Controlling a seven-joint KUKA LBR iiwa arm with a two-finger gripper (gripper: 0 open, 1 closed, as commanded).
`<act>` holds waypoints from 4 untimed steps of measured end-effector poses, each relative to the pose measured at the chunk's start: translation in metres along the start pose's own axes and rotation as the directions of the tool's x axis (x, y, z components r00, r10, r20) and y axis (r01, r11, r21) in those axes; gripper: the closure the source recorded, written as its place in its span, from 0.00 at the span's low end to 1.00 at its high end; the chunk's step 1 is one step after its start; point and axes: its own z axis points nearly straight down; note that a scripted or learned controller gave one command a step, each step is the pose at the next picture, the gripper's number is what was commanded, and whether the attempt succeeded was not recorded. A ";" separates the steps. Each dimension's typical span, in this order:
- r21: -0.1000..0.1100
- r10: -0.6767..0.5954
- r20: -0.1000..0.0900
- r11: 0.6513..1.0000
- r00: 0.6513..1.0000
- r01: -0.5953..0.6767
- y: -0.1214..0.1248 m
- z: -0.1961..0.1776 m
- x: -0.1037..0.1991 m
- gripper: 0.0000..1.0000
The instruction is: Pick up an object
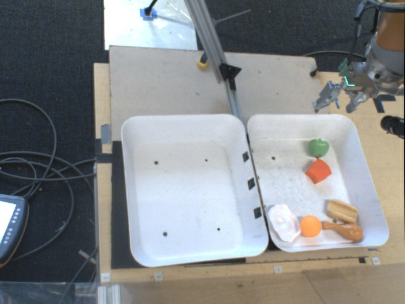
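Nearest the camera, at about five o'clock in the right-hand shallow white bin [366,163], a brown wooden drumstick-shaped toy [345,230] is lying along the front wall, touching a small orange ball [310,226]. A crumpled white lump [282,221] is sitting just beside the ball at its nine o'clock. A tan ridged bread-shaped block [342,211] is resting just above the drumstick. Toward the bin's middle, a red-orange block [318,171] is sitting tilted, with a green round fruit-shaped toy [318,147] near it at twelve o'clock. The left-hand white bin [136,189] is lying alongside. Farthest off, at one o'clock beyond the right bin's back rim, the grey two-finger gripper [338,98] is hovering with fingers spread, pinching nothing.
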 end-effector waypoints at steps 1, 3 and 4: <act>-0.004 -0.002 0.002 1.000 1.000 0.002 0.001 -0.003 0.000 0.00; 0.000 -0.001 0.000 1.000 1.000 0.001 0.006 0.110 0.011 0.00; 0.002 0.000 0.000 1.000 1.000 0.000 0.003 0.172 0.013 0.00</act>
